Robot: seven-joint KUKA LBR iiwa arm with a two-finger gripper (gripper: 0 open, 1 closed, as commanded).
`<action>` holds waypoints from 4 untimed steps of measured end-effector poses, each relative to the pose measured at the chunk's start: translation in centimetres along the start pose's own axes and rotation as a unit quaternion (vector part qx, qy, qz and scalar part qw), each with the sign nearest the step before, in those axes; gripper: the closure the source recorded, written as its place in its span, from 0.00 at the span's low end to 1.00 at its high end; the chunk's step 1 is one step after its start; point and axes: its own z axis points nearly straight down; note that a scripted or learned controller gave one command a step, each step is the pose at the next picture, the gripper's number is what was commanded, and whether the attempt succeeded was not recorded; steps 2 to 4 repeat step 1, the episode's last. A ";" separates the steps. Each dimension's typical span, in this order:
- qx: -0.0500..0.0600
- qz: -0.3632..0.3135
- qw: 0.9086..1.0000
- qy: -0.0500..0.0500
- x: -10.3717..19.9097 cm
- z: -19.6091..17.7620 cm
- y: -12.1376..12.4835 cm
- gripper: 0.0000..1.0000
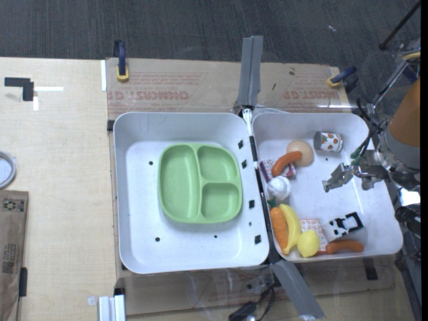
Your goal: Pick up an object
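A smooth, glossy green plate [199,182] with three moulded compartments and rounded corners lies in the middle of the left white bin [130,199], with bare white floor all round it. The right white bin [374,236], just beside the plate's bin across the shared rim, holds the small things. A curved yellow banana [289,225] and an orange carrot [279,227] lie pressed against the wall nearest the plate, with a white ball [279,188], a red sausage [286,163] and a tan round piece [302,152] further up that side. A round yellow lemon [307,244], a second sausage [344,247] and a black-and-white toy [344,225] crowd the near edge. A small patterned cup [328,141] sits near the far wall. The bin's centre is open floor.

The claw [336,178] hangs over that open centre, far from the plate, reaching in from the right at a low slant. Its metal fingers stand apart, with nothing between them.
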 end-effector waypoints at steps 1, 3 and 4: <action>-0.001 -0.054 0.999 -0.001 -0.2 -4.2 2.9 0.00; -0.001 -0.054 0.999 -0.001 -0.2 -4.2 2.9 0.00; -0.001 -0.054 0.999 -0.001 -0.2 -4.2 2.9 0.00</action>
